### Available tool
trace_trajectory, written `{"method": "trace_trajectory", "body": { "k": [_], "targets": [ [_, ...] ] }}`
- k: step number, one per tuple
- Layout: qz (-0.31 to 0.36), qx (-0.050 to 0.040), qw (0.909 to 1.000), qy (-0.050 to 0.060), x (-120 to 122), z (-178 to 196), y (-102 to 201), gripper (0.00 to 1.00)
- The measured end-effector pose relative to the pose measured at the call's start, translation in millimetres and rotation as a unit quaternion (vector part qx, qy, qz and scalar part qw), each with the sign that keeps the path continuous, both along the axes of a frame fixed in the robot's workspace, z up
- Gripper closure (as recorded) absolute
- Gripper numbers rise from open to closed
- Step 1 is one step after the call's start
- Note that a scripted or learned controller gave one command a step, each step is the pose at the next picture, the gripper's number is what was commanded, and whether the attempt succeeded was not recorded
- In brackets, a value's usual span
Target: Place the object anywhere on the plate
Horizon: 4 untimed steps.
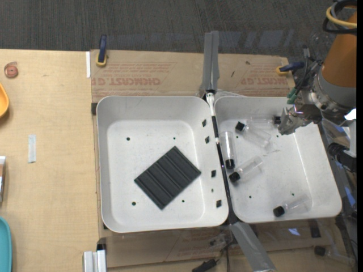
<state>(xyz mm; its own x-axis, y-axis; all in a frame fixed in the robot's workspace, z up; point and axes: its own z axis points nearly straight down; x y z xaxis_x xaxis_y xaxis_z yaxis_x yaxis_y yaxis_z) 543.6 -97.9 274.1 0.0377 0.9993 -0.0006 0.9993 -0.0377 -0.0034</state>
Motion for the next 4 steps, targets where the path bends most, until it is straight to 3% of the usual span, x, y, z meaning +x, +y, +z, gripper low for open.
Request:
{"method": "trace_trajectory", "body": {
  "k": [1,2,3,4],
  "targets": [
    [0.193,0.0004,0.9812,-0.001,-65.3,35.1,-24.6,1.0],
    [0.352,0.0001,0.9361,-0.002,39.9,15.8,-16.3,1.0],
    [0.605,-0.0001,0.7964,-0.003,47.8,41.9,-15.4,1.0],
    [0.692,0.0008,0.7214,-0.002,97.6,-14.5,49.9,1.0]
  ]
}}
